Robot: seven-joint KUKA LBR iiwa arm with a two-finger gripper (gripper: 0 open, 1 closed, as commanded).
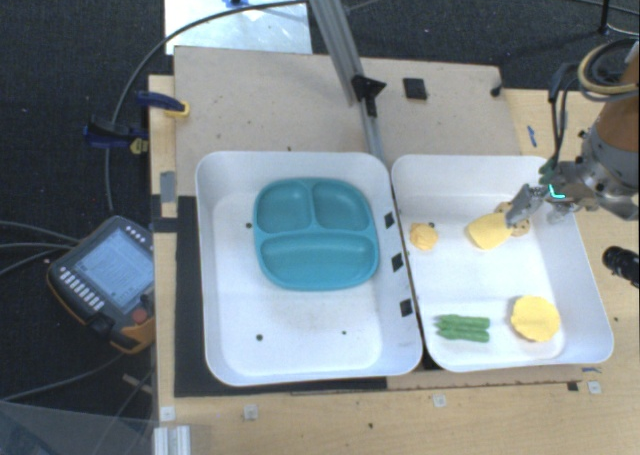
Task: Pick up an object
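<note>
The right bin (500,171) holds a pale yellow wedge (487,233), a small yellow lump (424,237), a green bean pod (462,327) and a round yellow piece (535,318). My gripper (519,217) comes in from the right and its tip sits at the right end of the yellow wedge, touching or nearly touching it. The wedge looks to be resting low over the bin floor. Whether the wedge is gripped is unclear at this scale.
A teal divided plate (316,233) lies in the left bin (225,273). A slanted metal pole (335,28) crosses the back of the bench. A teach pendant (105,273) and cables lie off the bench at the left.
</note>
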